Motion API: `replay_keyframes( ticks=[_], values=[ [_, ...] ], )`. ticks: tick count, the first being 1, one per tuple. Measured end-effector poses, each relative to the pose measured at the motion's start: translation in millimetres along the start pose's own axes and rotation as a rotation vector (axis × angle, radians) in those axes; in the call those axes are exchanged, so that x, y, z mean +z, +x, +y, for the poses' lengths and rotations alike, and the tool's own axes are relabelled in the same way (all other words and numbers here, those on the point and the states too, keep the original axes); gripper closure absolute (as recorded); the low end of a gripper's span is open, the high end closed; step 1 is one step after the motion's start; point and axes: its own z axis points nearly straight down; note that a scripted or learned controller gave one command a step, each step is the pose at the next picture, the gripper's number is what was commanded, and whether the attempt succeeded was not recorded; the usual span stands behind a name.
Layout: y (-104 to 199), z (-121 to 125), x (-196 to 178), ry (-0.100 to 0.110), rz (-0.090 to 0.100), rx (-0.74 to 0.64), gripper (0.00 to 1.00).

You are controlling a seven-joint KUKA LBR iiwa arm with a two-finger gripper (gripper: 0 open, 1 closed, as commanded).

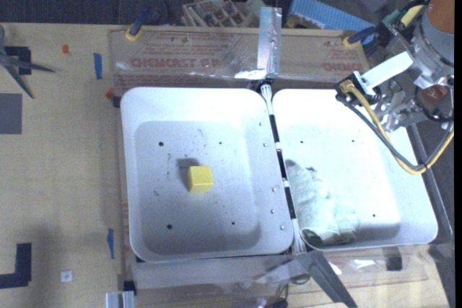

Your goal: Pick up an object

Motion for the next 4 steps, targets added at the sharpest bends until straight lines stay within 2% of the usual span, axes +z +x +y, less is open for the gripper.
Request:
replay_keyframes(
  ticks=[1, 4],
  values=[
    [-32, 8, 87, 0.003, -0.002, 0.139, 1.0],
    [-29, 7, 59, 0.003, -0.007, 0.132, 1.0]
  ],
)
